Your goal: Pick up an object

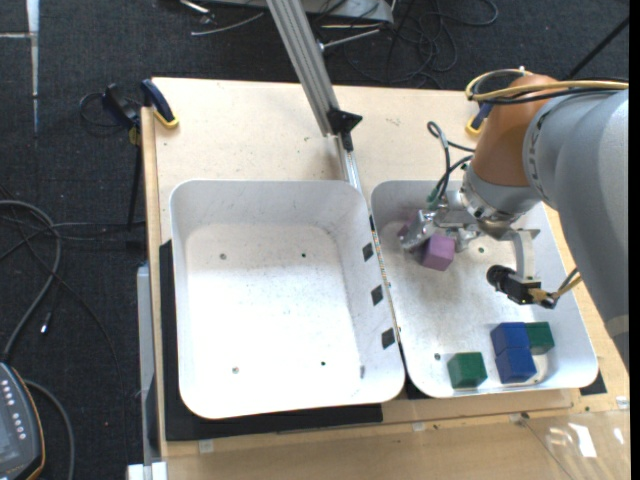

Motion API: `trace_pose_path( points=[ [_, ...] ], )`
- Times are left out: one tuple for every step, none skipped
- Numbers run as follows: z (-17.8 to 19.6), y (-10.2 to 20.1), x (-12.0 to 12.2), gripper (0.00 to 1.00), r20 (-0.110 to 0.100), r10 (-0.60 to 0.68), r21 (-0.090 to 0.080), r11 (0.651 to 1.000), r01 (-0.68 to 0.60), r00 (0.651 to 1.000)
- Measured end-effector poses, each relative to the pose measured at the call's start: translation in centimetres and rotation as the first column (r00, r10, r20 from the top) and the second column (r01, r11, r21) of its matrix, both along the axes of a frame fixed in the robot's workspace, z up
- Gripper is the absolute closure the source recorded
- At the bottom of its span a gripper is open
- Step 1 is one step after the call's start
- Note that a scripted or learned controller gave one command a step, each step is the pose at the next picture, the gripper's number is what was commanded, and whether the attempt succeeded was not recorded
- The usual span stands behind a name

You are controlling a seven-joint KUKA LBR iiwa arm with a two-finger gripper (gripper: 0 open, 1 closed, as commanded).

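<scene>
Tool (432,236) of the grey arm sits low in the right white bin (575,363) near its far left corner, grasping the small purple block (437,252) directly beneath it, while green and blue blocks (512,352) lie well apart by the near edge.

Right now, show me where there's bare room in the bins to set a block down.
The left bin has a wide bare floor inside its walls. In the right bin, free floor lies between the purple block and the green block. Crowded: the near right corner, around the blue block, and under the end effector.
</scene>
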State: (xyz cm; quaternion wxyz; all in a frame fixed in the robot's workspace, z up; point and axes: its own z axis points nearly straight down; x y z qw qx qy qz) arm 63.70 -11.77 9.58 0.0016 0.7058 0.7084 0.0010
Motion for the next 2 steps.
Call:
trace_pose_path(
  points=[
    [1.0, 0.0, -0.1, 1.00, -0.001, 0.002, -0.001, 1.000, -0.002, 1.000],
    [2.7, -1.5, 2.5, 1.00, -0.031, 0.000, 0.007, 1.000, 0.000, 1.000]
  ],
)
